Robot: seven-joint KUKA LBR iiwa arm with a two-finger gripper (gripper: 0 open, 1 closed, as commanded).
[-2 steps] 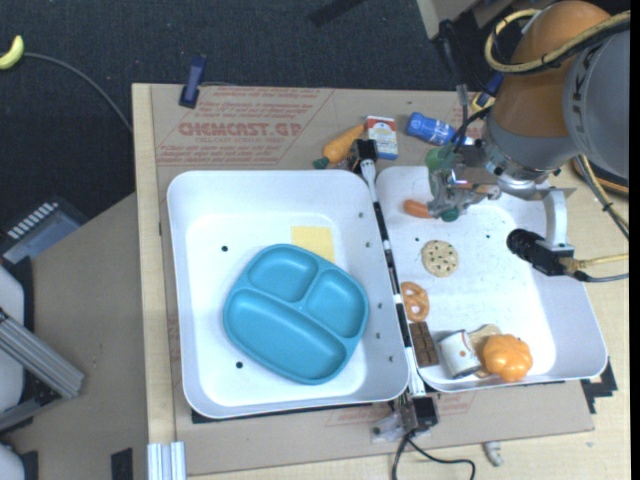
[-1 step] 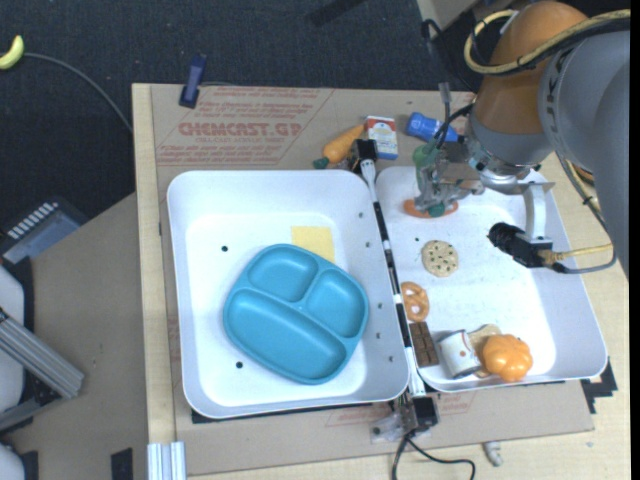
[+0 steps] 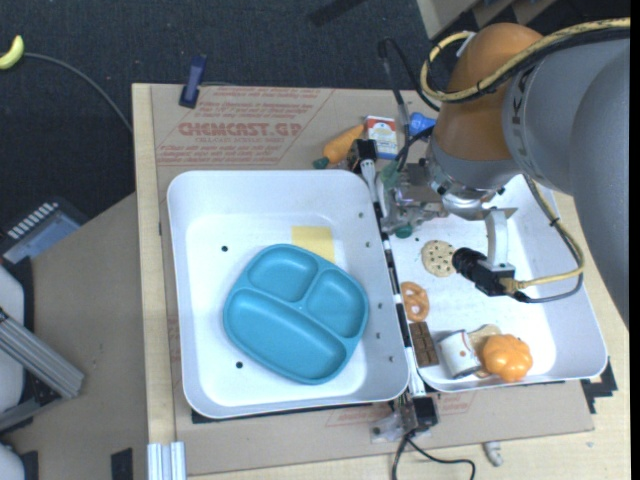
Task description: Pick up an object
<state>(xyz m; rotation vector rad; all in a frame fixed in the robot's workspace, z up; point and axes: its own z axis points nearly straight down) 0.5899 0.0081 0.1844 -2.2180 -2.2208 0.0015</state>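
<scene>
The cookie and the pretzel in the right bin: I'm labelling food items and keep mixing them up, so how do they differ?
The cookie is a pale, solid round disc with dark specks; the pretzel is darker orange-brown and looped, with holes through it. The cookie lies further into the right bin, just beside the black part of the arm's gear, while the pretzel lies close to the bin's left wall. Both lie flat on the bin floor, apart from each other, and look similar in size.

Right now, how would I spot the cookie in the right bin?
Look in the right bin, just past the divider from the blue tray. The cookie lies flat on the white floor, with a pretzel below it. It alone is a pale round disc with dark specks; the pretzel is brown and twisted.
</scene>
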